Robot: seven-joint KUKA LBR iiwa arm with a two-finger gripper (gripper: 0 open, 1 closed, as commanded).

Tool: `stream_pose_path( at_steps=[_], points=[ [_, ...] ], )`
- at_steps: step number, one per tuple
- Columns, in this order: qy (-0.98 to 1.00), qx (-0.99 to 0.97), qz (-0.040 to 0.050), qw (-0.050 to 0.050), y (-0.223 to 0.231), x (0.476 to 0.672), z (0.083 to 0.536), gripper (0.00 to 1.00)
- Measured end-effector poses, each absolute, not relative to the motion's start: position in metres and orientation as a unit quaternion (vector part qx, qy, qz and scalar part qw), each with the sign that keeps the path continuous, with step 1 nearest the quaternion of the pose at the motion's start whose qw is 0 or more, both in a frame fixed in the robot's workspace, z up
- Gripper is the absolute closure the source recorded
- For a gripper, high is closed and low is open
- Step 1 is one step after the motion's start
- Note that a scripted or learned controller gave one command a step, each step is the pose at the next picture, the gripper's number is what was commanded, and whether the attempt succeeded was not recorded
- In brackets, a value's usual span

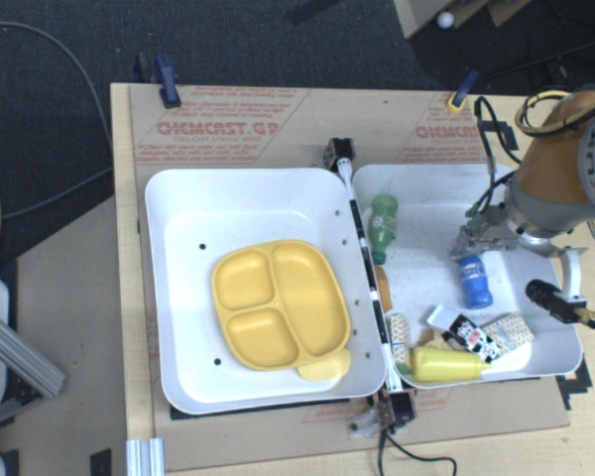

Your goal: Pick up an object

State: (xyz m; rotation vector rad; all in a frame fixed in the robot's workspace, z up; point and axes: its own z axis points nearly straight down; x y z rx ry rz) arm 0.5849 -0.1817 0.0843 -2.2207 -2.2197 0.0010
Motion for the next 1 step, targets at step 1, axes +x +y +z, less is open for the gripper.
stream_pose_path(
  at_steps=[1],
  points=[
    [-0.707, -0.707, 0.0001, 0.0, -0.1498, 0.5516, 0.0844, 0.0]
  ],
)
